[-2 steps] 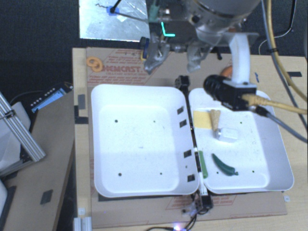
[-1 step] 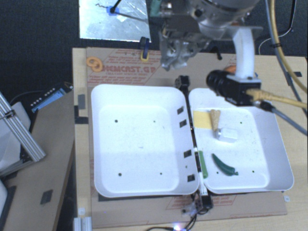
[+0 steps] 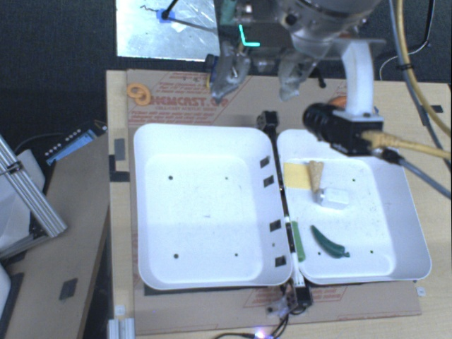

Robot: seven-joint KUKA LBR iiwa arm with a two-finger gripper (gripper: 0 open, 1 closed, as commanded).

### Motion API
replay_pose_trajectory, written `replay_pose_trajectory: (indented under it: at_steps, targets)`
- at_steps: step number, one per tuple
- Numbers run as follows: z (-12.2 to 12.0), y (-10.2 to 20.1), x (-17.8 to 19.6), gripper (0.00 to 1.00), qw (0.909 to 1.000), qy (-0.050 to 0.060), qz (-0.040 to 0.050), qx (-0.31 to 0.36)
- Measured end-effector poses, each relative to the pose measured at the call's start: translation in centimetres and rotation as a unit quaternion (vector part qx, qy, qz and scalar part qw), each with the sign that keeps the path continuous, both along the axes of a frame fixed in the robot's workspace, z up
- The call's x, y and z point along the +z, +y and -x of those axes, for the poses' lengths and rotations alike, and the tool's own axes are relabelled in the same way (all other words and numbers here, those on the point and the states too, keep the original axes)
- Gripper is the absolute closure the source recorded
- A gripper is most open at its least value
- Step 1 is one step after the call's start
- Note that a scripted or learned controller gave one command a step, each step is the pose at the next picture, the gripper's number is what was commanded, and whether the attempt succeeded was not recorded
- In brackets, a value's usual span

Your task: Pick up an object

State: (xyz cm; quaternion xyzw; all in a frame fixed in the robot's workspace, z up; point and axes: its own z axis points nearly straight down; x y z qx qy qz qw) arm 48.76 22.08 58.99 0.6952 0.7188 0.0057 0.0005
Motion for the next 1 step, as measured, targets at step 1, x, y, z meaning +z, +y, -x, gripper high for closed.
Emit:
replay_pose_trajectory:
  at_steps: [1]
  targets:
    - [-0.02,0.0,1.15,1.0,1.0,-0.001,-0.0008,0.002]
